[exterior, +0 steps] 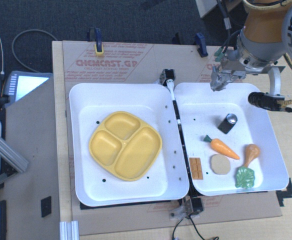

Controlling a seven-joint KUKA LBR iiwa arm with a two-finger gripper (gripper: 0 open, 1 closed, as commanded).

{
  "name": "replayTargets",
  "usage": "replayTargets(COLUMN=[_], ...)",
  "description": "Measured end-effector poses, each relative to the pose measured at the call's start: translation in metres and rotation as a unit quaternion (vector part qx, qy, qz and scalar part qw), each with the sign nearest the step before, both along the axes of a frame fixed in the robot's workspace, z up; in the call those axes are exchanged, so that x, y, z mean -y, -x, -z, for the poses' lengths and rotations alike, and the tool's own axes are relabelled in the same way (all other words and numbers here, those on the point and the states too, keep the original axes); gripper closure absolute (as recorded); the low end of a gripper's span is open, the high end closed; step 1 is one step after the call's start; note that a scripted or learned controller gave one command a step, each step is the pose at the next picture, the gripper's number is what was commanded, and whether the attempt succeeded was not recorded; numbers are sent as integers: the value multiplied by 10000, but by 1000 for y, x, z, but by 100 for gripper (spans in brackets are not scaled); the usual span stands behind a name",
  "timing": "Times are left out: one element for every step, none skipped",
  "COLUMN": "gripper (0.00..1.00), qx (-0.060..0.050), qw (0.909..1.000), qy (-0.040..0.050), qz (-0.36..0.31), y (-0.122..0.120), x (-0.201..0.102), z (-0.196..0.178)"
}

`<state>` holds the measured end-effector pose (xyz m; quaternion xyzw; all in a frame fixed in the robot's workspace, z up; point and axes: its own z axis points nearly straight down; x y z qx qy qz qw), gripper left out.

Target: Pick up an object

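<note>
The bench [136,59] carries a brown cardboard sheet printed in red with "CHEMCAST G.P", the letters reading across its far edge; a second red print near the far right corner is too broken up to read. Two blue clamps [97,38] pin the sheet's far edge.

The left shallow white bin [81,134] holds a yellow plastic plate with three compartments [126,145], lying flat near the middle.

The right shallow white bin [266,124] holds the small things. A black and silver cylindrical piece [228,123] lies toward the far side. Nearer the front lie an orange toy carrot with a green tip [222,147], a round tan disc like a biscuit [220,164] just beside it, a tan toy drumstick [251,154], a green leafy toy vegetable [245,178] and a brown rectangular wafer [196,168] on the bin's left slope.

The grey metal hand [220,82] hangs above the far rim of the right bin, well apart from all the toys, with nothing in it. Whether its grip is spread or closed cannot be told from this slant.
</note>
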<state>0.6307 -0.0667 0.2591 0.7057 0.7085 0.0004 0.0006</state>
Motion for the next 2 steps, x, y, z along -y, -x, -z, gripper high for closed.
replayTargets(gripper=[100,100], qx=[-25,-29], qw=[10000,10000], qy=[-12,-9], qz=[-9,-9], y=[-6,-5], x=[-58,-118], z=[16,30])
